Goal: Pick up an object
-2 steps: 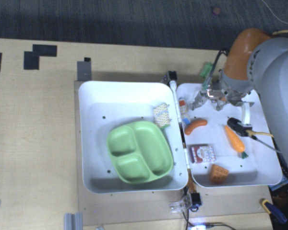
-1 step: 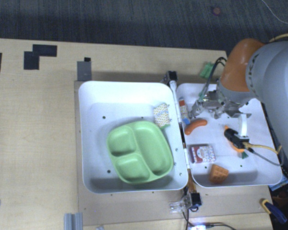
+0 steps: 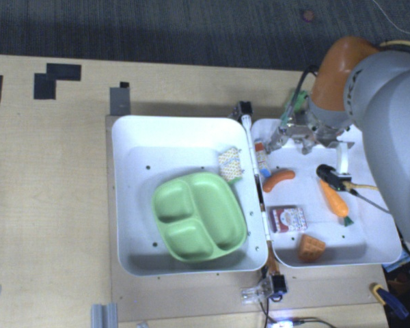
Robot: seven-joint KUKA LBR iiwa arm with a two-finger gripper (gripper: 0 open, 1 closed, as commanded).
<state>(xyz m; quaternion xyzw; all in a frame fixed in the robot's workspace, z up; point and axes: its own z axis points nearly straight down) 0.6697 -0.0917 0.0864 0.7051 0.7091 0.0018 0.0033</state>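
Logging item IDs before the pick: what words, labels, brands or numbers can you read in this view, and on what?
None can be read.
Red-and-white packet in the right bin: has print, too blurred to read.
Small patterned packet in the left bin: a pattern, no legible text.

1. Divided tray (image 3: 199, 215): pale green.
2. Both bins (image 3: 133, 183): white.
3. Carrot (image 3: 335, 200): orange.
4. Sausage (image 3: 279, 179): orange-red.
5. Small packet (image 3: 288, 219): red and white.
6. Cloth scrap (image 3: 229, 162): pale, speckled pattern.
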